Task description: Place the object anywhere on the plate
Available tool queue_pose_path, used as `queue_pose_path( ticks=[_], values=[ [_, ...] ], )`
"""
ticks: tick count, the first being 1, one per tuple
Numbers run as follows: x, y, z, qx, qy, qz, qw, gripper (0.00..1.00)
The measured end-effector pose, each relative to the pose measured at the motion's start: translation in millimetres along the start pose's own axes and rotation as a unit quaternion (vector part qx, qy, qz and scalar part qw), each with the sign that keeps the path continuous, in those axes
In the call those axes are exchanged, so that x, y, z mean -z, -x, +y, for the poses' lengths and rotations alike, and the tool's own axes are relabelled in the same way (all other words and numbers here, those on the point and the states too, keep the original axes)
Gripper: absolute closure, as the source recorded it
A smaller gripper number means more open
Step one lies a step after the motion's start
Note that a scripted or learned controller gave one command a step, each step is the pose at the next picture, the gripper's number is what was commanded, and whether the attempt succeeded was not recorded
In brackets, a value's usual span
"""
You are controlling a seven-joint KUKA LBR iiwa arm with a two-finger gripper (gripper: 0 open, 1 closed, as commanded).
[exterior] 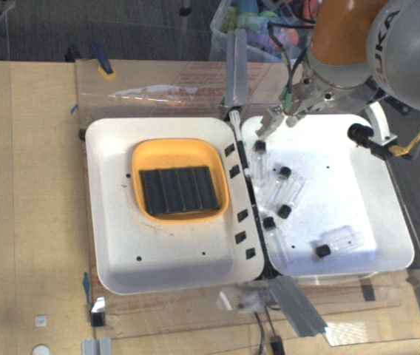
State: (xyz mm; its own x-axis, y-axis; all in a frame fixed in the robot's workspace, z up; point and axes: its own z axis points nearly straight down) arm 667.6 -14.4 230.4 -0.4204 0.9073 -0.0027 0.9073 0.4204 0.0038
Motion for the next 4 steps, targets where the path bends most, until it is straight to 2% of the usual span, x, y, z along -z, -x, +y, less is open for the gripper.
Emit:
queue_pose_path(
  ticks=[1,2,3,4],
  values=[
    [28.1,-1.7,1.1,0.056,0.000,0.000,0.9984,1.00],
    [30.6,2.5,-0.8,0.088,0.000,-0.001,0.9961,1.00],
    [53.4,19.9,-8.8,0.121,0.000,-0.001,0.9927,1.00],
    [62.5,22.6,-12.0,0.183,0.001,-0.001,0.9831,1.00]
  ],
)
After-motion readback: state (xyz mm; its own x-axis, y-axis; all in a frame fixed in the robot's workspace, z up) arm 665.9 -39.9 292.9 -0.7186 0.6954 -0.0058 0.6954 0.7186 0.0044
